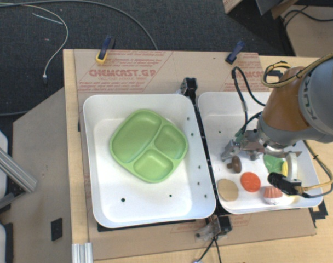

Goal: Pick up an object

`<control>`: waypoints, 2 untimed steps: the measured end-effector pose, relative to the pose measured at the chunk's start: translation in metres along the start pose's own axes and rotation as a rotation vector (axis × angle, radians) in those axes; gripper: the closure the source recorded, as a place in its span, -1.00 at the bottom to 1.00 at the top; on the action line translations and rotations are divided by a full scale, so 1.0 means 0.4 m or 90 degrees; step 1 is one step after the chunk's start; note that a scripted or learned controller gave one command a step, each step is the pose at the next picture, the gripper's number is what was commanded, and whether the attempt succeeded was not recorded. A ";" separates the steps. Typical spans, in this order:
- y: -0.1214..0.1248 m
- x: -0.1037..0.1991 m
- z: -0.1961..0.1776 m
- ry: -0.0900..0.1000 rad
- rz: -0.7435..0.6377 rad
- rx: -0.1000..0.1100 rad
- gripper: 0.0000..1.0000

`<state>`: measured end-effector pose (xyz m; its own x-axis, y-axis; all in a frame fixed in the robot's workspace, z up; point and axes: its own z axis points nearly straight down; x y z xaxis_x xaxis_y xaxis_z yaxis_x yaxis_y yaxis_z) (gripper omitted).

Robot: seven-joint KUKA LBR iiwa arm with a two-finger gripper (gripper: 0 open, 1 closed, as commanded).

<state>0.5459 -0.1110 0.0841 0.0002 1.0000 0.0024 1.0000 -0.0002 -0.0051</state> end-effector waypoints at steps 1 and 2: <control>0.002 0.000 -0.030 0.000 0.001 -0.002 1.00; -0.015 -0.013 -0.152 -0.002 0.000 -0.006 1.00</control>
<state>0.5402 -0.1164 0.1450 0.0009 1.0000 -0.0010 1.0000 -0.0009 0.0043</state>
